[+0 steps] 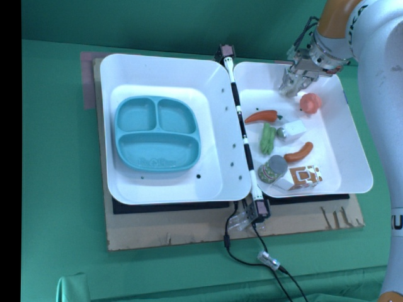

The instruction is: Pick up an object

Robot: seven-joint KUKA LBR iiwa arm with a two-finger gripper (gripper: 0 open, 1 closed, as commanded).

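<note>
Arm: the grey KUKA arm reaches in from the right, its orange band near the top edge.
Pincer: the pincer hangs over the far part of the right bin, fingers pointing down; whether they are released or clenched cannot be told, and nothing shows between them.
Right bin: the right bin holds all the loose objects.
Tomato: a red tomato lies just right of the pincer, near the bin's far right part.
Carrot: an orange carrot lies near the divider, on the left of the bin.
Pea pod: a green pea pod lies below the carrot, running near to far.
White block: a small white block sits just right of the pea pod.
Sausage: an orange-red sausage lies below the white block.
Can: a can lies on its side near the front left corner.
Carton: a small printed carton lies just right of the can.
Left bin: the left bin holds a teal divided plate with three compartments.
Desk: the green desk carries both bins on a cardboard sheet.
</note>
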